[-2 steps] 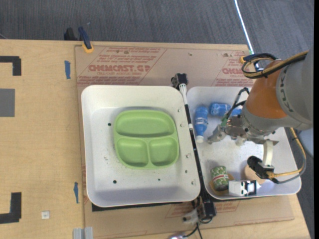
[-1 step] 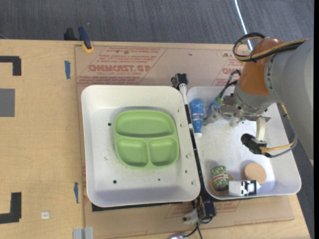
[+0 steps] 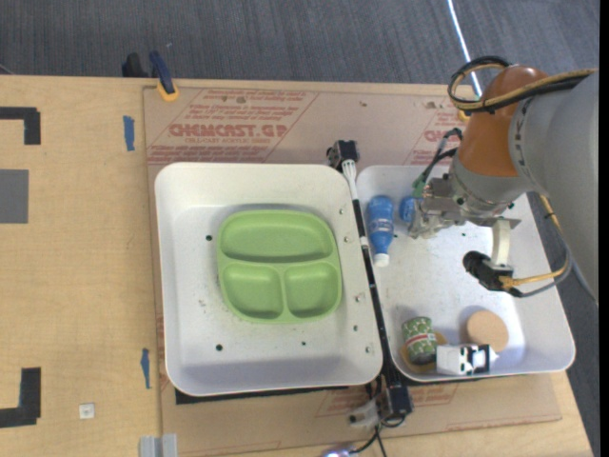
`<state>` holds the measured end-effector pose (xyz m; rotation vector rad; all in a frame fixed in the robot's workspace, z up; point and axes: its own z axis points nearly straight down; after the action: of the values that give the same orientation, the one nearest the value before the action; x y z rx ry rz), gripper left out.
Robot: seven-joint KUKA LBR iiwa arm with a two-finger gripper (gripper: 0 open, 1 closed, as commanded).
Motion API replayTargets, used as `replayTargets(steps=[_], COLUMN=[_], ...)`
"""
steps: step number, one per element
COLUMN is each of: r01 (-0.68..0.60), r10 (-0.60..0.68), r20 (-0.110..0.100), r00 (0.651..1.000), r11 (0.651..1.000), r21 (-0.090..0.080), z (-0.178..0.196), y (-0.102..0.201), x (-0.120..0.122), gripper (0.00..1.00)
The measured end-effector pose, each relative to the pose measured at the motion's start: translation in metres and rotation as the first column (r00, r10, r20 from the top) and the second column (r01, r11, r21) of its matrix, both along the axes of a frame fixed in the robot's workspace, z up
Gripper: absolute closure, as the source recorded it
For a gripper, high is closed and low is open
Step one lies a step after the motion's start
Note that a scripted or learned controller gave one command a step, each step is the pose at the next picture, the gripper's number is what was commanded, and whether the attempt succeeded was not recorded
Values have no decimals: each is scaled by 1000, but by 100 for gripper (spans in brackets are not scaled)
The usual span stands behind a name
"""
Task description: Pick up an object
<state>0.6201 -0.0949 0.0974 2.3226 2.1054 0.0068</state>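
Observation:
The right white bin (image 3: 533, 255) holds a blue and white tube (image 3: 381, 227) lying along its left wall. At the bin's front lie a green can (image 3: 417, 336), a tan round piece (image 3: 487, 328) and a small white and black object (image 3: 464, 358). My gripper (image 3: 428, 215) hangs low over the bin's back left part, just right of the tube, with the grey wrist and orange band above it. A small blue patch (image 3: 407, 209) shows at the gripper's left side; I cannot tell whether it is a separate object.
The left white bin (image 3: 181, 255) bears a green divided plate (image 3: 279, 263). A black clamp (image 3: 343, 152) sits at the back of the rim between the bins. Cables loop from the wrist over the right bin's right side (image 3: 528, 279).

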Motion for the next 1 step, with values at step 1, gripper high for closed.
replayTargets(steps=[1], r01=[281], r10=[-281], r20=[-6], r00=[960], r11=[960], r21=[2], z=[87], y=[10], x=[-45], gripper=[100])
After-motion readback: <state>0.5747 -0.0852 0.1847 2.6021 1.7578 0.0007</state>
